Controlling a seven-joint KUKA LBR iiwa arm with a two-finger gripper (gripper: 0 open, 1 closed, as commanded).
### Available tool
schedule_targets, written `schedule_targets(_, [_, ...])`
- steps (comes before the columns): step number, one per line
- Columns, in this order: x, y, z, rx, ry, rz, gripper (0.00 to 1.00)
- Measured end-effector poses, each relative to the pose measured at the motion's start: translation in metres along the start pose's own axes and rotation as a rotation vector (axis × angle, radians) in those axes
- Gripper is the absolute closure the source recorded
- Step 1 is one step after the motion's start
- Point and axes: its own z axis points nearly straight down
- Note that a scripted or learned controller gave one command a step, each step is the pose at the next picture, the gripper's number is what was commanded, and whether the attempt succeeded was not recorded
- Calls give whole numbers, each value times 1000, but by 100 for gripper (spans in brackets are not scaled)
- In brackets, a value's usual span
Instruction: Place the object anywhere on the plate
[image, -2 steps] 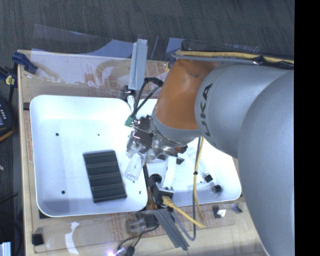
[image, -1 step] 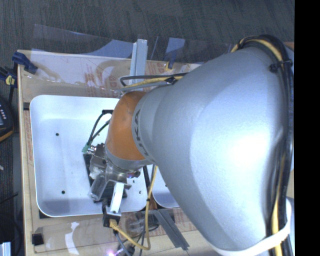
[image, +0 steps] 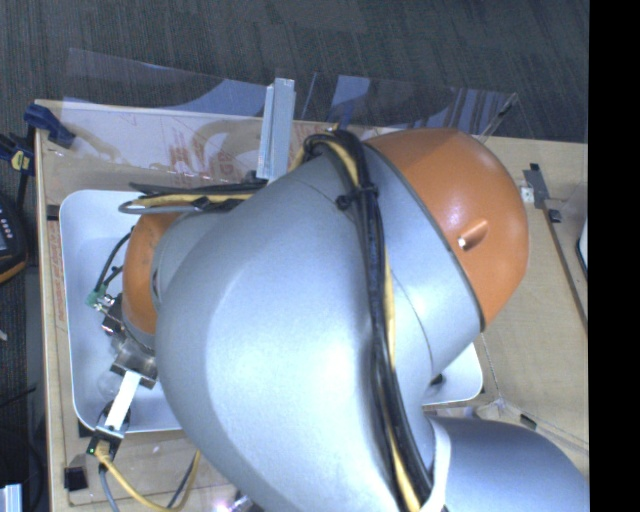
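Arm (image: 300, 330) looms over both bins, hiding most. Gripper (image: 128, 352) down in left bin (image: 75, 300), near left wall. Clenched or released: cannot tell.

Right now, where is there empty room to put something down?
The left bin is bare along its left wall, next to the arm. The wooden bench right of the arm is bare too. The middle is crowded: the arm hides everything else.

Dark grey ribbed carpet (image: 150, 40) lies beyond a pale wooden bench (image: 545, 300). A clear plastic sheet (image: 420, 100) stands along its far edge, with an upright aluminium post (image: 278, 125) and a blue clamp (image: 45, 122).
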Motion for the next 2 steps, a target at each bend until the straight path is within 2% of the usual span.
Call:
schedule_targets(1, [13, 3, -114, 0, 3, 206, 100])
schedule_targets(2, [-28, 54, -102, -1, 1, 554, 100])
